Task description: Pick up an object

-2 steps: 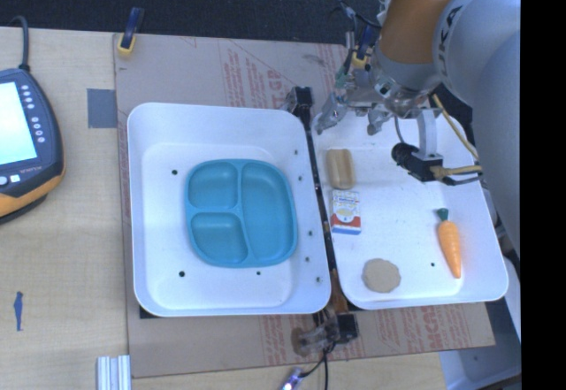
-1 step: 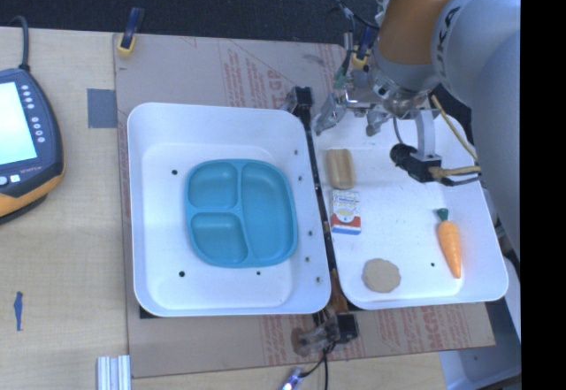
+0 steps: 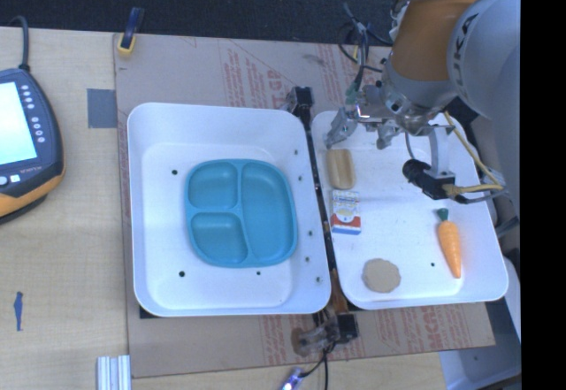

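Note:
My gripper (image 3: 361, 133) hangs over the far end of the right bin (image 3: 402, 211), its two fingers spread apart and open with nothing between them. Just below its left finger lies a tan bread roll (image 3: 341, 169). Nearer the camera along the bin's left side sits a small white carton with red and blue print (image 3: 346, 212). A round tan cookie (image 3: 381, 275) rests near the front edge. An orange carrot (image 3: 450, 245) lies along the right side.
The left bin (image 3: 159, 202) holds a blue divided plate (image 3: 240, 211). A tablet-like pendant (image 3: 22, 136) lies on the bench at far left. Black clamps (image 3: 302, 100) sit where the two bins meet.

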`<state>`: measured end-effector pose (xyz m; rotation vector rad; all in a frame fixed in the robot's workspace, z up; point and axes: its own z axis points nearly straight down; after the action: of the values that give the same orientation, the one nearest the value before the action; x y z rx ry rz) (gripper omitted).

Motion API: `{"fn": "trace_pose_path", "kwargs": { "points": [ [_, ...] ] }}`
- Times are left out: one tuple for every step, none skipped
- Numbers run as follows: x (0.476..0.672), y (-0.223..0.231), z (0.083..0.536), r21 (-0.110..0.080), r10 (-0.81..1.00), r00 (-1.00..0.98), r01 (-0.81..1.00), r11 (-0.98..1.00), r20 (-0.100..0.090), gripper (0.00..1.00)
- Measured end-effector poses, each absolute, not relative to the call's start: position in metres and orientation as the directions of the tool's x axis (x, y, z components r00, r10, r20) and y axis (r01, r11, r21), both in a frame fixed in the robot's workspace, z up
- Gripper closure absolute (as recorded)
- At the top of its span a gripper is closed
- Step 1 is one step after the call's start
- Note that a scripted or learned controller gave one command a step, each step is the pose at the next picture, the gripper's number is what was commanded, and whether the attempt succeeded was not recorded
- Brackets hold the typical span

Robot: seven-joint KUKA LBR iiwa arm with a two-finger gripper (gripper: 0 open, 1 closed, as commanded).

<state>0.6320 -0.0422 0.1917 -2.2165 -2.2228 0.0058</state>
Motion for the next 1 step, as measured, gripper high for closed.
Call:
{"fn": "trace_pose_path", "kwargs": {
  "points": [
    [0.6428, -0.0454, 0.1917, -0.002, 1.000, -0.004, 1.000, 0.004, 0.000, 0.00]
  ]
}}
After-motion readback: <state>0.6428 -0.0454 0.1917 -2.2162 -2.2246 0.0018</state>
